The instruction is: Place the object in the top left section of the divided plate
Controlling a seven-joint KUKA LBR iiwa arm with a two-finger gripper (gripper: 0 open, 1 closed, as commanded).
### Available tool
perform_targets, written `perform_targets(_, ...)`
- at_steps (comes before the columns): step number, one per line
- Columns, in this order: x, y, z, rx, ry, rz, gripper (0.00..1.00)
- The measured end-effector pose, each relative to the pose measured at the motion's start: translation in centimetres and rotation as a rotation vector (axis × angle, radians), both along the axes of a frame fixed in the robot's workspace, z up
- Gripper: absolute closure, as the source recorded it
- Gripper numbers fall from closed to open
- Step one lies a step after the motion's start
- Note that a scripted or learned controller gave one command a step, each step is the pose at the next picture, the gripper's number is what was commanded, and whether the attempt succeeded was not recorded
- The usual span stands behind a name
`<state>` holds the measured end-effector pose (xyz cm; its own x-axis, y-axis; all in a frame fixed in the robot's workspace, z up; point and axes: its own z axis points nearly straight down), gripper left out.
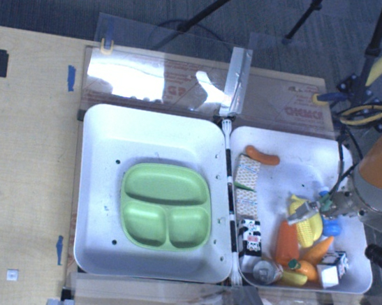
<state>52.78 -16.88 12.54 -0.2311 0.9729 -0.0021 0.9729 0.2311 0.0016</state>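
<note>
Arm over the right bin, green plate waiting in the left

The divided plate (164, 206), smooth matte green plastic with rounded corners, lies in the left bin (101, 143). The gripper (307, 211) hangs low in the right bin (297, 152) among glossy toys: a yellow corn cob (310, 230), an orange carrot (318, 249), a sausage (262, 156); whether its fingers grip anything I cannot tell. Mirrored red lettering on the far clear panel (299, 107) is unreadable.
</note>
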Motion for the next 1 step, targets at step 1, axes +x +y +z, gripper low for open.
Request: perform_targets(1,-3.59,6.21,-3.82,-0.003,-0.006,-0.1,0.0)
